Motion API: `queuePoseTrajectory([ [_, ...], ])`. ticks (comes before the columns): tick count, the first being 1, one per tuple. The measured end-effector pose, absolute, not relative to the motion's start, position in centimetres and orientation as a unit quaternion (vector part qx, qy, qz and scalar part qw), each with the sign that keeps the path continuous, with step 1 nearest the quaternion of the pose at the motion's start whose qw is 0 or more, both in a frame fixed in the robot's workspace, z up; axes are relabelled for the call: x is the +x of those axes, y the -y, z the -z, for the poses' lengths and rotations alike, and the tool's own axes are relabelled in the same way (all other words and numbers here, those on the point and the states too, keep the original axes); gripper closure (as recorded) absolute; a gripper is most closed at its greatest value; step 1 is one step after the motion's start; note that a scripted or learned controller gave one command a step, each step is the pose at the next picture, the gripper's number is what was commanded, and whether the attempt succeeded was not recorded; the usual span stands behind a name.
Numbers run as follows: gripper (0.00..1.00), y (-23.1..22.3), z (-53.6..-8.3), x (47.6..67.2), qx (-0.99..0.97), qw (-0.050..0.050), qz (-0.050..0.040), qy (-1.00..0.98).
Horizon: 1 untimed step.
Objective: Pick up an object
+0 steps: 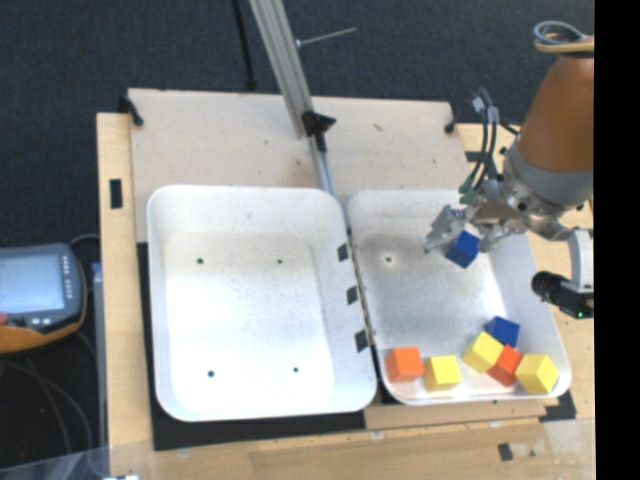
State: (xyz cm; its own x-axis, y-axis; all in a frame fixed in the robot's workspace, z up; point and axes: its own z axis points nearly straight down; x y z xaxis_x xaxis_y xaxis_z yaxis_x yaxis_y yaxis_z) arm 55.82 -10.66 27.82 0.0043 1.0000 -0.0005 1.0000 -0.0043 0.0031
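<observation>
Blue cube (462,249) sits pinched in the end effector (458,236), above the right bin (420,298); lifting step underway, next needs a steady rise.

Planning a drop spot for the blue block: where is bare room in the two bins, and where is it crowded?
The left bin offers bare floor wall to wall. In the right bin, the middle and far end are free around the gripper and its blue block. Crowded: the near edge, with orange, yellow, red and blue blocks.
</observation>
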Motion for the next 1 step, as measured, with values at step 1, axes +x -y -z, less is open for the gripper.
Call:
queuePoseTrajectory([
  [1,0.00,21.43,-28.53,56.69,0.709,0.003,0.0008,-0.705],
])
